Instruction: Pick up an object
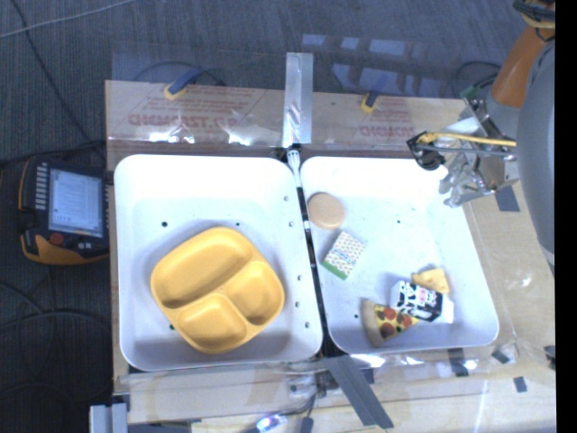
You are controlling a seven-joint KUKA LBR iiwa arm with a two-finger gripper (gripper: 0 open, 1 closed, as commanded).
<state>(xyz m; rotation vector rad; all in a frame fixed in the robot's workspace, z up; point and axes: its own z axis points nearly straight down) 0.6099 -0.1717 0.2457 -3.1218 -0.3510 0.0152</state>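
Note:
The right bin [469, 242] holds several small objects. A round tan disc [325, 209] lies near its left wall. A small green-and-white box [344, 254] lies just below the disc. Toward the front right sit a pizza slice [381, 321], a black-and-white packet [416, 302] and a yellow wedge [433, 280], close together. My gripper [458, 188] hangs over the bin's far right corner, well away from all of these, and I see nothing in it.
The left bin [135, 188] carries a large yellow divided plate [216, 287]. A tablet-like handheld unit [63, 210] rests on the floor to the left. A metal divider [298, 106] stands behind the bins. The grey arm [550, 152] fills the right side.

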